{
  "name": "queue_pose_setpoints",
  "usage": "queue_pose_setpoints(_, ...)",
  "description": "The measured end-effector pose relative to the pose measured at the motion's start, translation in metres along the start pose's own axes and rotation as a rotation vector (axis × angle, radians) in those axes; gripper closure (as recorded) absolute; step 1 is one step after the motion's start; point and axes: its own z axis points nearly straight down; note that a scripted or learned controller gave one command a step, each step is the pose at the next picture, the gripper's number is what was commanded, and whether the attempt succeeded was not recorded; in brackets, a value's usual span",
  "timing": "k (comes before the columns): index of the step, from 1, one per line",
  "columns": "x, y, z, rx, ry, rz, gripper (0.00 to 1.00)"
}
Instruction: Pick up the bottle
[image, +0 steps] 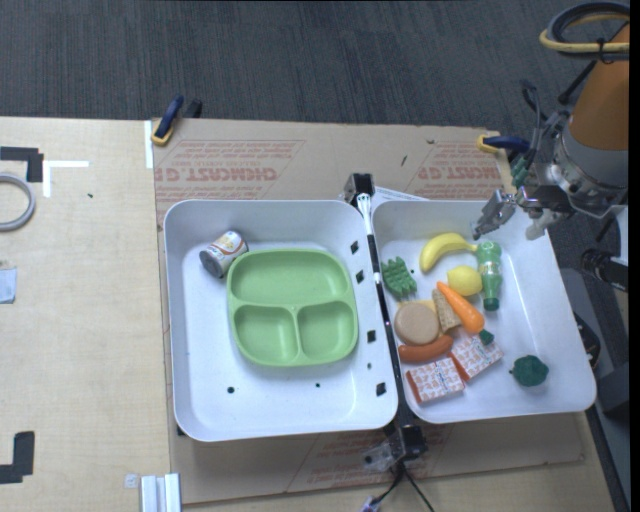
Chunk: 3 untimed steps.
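Arm: the grey arm with the orange band is seen at the upper right, reaching in over the far corner of the right bin (560, 300).
Gripper: the gripper (512, 215) is held above the far right part of the right bin, just beyond the bottle; its two fingers are spread apart and nothing is seen between them.
Bottle: a small green bottle (490, 274) is laid in the right bin, lengthwise away from the camera, just right of the lemon (464, 281) and below the gripper.
Right bin contents: a banana (445, 248), a carrot (459, 306), a green leafy piece (398, 277), a round bun (417, 322), a sausage (425, 350), two red-and-white packets (455, 370) and a dark green piece (529, 371) are grouped around the bottle.
Left bin: a green divided plate (292, 306) is set in the left bin (190, 330), with a small can (221, 252) lying on its side at the plate's far left corner.
Bench: a blue clamp (167, 120) is seen at the cardboard's far left edge.
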Motion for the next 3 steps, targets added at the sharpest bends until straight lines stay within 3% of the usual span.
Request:
queue_pose_setpoints(1,-0.017,0.028,0.144,-0.021,-0.004,0.011,0.00)
queue_pose_setpoints(2,-0.018,0.027,0.136,-0.021,-0.005,0.013,1.00)
queue_pose_setpoints(3,-0.022,-0.020,0.038,0.000,0.000,0.416,1.00)
